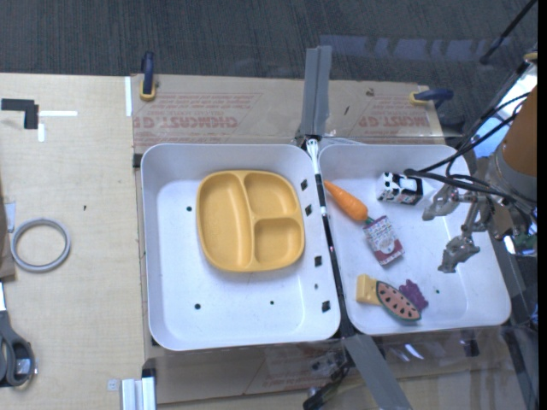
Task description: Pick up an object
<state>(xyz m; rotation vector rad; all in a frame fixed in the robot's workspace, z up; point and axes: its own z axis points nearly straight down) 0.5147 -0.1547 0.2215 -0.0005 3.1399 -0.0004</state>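
Looking down from the one camera view: two white bins side by side on the surface — left bin (162, 314), right bin (487, 310). The gripper (446, 231) hangs over the right bin's right half; its jaws stand apart with nothing between them.

Right bin, six small things: a black-and-white cow toy (400, 188) just left of the upper finger; a carrot (346, 201) further left near the divider; a red packet (384, 239) below the carrot, its print too small to read; a yellow wedge (367, 290), watermelon slice (397, 302) and purple grapes (415, 293) clustered at the lower edge, below and left of the jaws.

Left bin: one yellow three-compartment plate (250, 220).

Cardboard (205, 118) behind the bins carries mirrored red lettering — not legible. One tape roll (39, 243) lies on the surface at far left.
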